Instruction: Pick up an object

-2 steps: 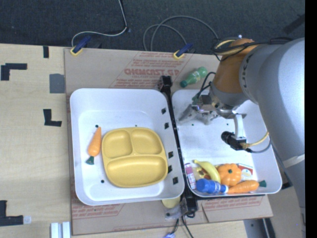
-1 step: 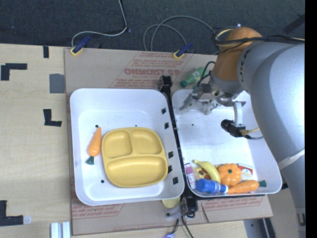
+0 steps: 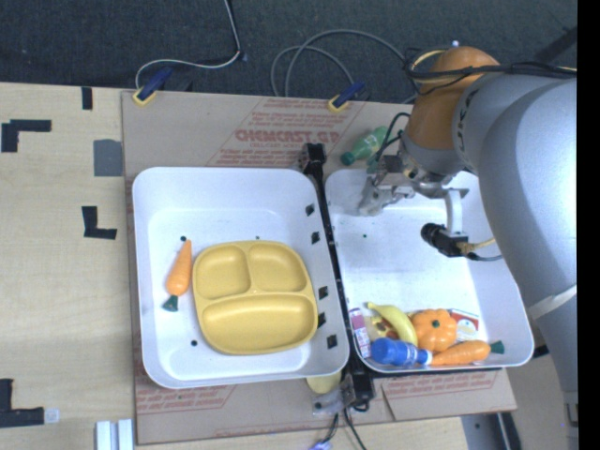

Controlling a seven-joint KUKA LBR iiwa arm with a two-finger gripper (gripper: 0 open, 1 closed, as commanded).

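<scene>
Arm [image 3: 525, 148]: reaches in from right, wrist over upper part of right bin [image 3: 412, 261].
Gripper [image 3: 382, 190]: low near right bin's upper left corner, beside a green bottle [image 3: 364, 146] at the rim.
Fingers: can't tell whether released or clenched; nothing visibly between them.
Pick targets: banana [image 3: 394, 321], orange fruit [image 3: 434, 326], blue bottle [image 3: 398, 352], carrot [image 3: 461, 352], clustered in right bin's lower edge.
Left bin [image 3: 150, 251]: yellow divided plate [image 3: 255, 296], second carrot [image 3: 178, 272] just left of it.

Cables [image 3: 309, 54] lie above the cardboard sheet [image 3: 272, 129].

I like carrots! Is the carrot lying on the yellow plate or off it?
Off it. The carrot lies on the bin floor, left of the yellow plate.
</scene>
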